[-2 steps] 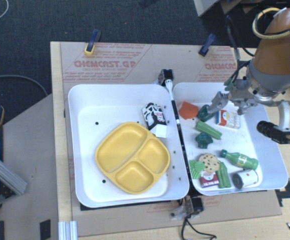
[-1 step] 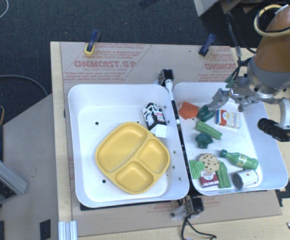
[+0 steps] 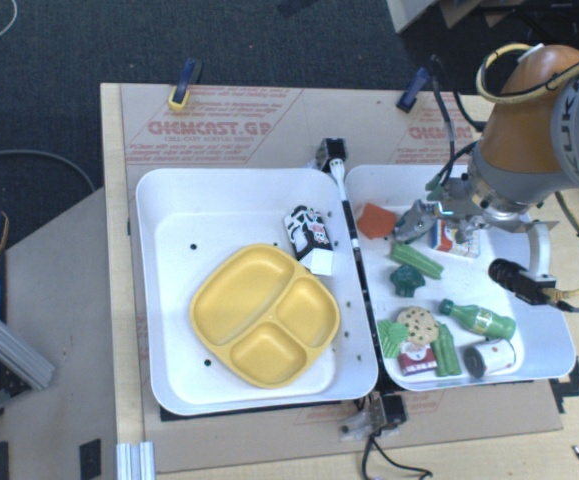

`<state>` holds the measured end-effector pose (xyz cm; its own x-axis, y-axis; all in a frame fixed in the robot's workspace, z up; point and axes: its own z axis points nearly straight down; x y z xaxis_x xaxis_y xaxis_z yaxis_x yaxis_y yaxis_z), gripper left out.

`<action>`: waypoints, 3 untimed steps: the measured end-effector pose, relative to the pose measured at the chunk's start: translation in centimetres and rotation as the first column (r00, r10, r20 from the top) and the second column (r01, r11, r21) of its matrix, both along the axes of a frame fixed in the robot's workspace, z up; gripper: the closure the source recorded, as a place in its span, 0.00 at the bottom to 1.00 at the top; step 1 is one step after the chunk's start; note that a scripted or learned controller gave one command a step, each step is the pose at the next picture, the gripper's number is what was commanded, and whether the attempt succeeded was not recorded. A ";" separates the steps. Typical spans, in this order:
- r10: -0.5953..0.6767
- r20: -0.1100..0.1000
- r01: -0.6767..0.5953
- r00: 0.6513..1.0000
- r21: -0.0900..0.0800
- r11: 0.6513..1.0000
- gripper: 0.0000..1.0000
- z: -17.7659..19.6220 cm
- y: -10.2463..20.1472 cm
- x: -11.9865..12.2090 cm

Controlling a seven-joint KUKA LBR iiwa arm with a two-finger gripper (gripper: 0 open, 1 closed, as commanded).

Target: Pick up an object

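Tool (image 3: 437, 226) above right bin (image 3: 559, 343)

Right bin (image 3: 559, 343) is crowded: green bottle (image 3: 479, 319), cookie (image 3: 418, 324) and broccoli piece (image 3: 406, 281) pack the near half, arm (image 3: 529, 128) blocking the far side. Left bin (image 3: 159, 268) offers open floor around the yellow tray (image 3: 264, 313).

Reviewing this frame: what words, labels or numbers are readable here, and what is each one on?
"CHEMCAST" then roughly "G.P", red print on the board behind the left bin.
The same red print repeats behind the right bin, too cut off to read.
Labels on the green bottle and black-and-white packet: too small to read.
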<state>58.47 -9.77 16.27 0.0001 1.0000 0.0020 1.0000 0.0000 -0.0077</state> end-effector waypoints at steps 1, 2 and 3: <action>-0.001 0.000 0.001 1.000 0.000 1.000 0.00 -5.6 -1.0 0.0; 0.000 0.002 0.000 1.000 -0.001 1.000 0.00 -7.9 -0.9 -0.1; -0.002 0.006 0.002 1.000 -0.001 1.000 1.00 -6.8 -0.9 0.0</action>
<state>58.45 -10.70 9.51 0.0019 1.0000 0.0005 1.0000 -0.0019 -0.0013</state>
